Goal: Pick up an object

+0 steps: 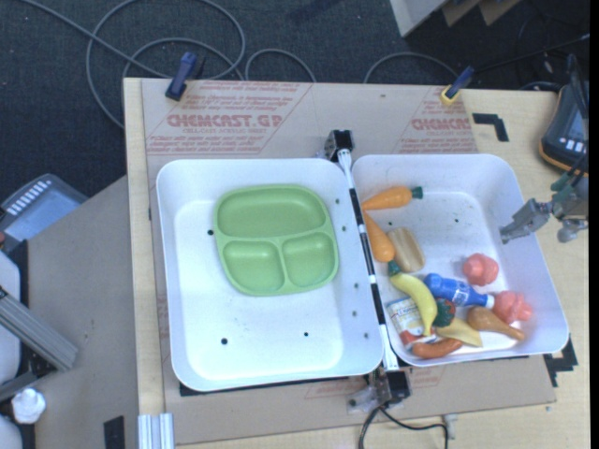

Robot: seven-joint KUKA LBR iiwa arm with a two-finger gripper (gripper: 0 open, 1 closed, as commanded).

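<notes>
Objects for the pick all lie in the right bin (529,251), and nothing has been lifted yet, so you have the whole task ahead of you.

Start at the near edge. Along the right bin's front wall you see a crowded heap: a red chilli-like piece (436,348), a yellow wedge (462,335) and a brown drumstick-shaped toy (493,323) lying against one another, with a small printed packet (406,316) just beside the divider. A banana (416,297) curves over that packet, and a blue bottle with a white cap (459,291) lies touching the banana's outer side. Two pink fruit-like pieces sit toward the right wall, one (513,306) near the drumstick and the other (481,268) a little farther back.

Moving back, a tan bread roll (407,248) rests beside an orange piece (379,239) that hugs the divider. Farthest back lies a carrot (391,196) with a green top, well apart from the heap and with bare floor around it.

The left bin (187,251) holds a green divided plate (276,238).

The gripper (524,221) sits at the right bin's right rim, its fingers spread partly apart with nothing between them, and well clear of every toy. You are at the approach stage: choosing a target, descending, closing and lifting all remain. In my judgement the carrot or the farther pink piece would give you the cleanest grasp, since the near heap risks a pinch on two things at once.
</notes>
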